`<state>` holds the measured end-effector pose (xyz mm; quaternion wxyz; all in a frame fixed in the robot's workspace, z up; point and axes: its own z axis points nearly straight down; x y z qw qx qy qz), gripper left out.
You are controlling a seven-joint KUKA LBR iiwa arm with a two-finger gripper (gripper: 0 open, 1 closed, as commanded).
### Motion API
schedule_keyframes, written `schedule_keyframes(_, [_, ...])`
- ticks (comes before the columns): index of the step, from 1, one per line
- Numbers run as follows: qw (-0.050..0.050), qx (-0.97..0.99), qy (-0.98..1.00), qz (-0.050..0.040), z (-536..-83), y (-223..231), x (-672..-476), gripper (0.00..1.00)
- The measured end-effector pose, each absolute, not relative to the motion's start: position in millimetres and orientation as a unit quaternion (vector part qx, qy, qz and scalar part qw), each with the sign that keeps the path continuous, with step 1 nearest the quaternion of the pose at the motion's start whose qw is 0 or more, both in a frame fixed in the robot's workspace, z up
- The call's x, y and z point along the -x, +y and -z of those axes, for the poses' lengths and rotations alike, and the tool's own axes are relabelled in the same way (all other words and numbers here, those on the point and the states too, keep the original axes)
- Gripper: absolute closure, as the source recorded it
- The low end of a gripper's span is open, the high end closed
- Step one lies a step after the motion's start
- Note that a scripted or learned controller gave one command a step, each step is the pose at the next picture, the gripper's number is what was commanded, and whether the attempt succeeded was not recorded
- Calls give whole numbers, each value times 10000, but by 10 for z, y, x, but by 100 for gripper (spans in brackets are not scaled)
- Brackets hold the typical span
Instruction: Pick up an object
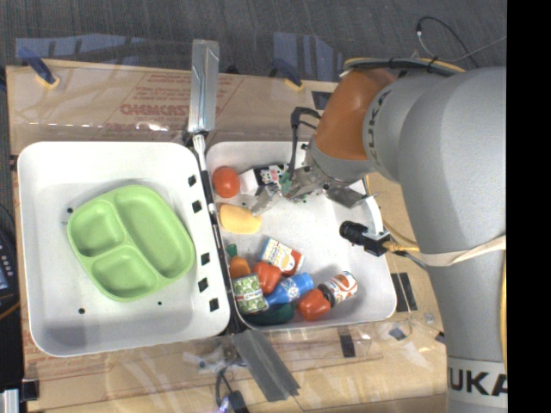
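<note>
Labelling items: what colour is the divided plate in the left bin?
Light green plate, shown in the camera view.

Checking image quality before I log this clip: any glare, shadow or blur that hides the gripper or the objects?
Camera view: even lighting, only soft shadows inside the white bins; mild glare on the clear plastic sheeting behind them; the green tray and the toy pile are reasonably sharp; the gripper is small, cluttered and partly under the arm, so its detail is unclear.
</note>
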<state>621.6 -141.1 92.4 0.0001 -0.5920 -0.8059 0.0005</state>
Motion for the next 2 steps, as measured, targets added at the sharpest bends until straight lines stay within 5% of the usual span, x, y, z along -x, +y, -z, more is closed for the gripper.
schedule_keyframes(2, [30,6757,-7372,-16,-906,-912,-5889,0])
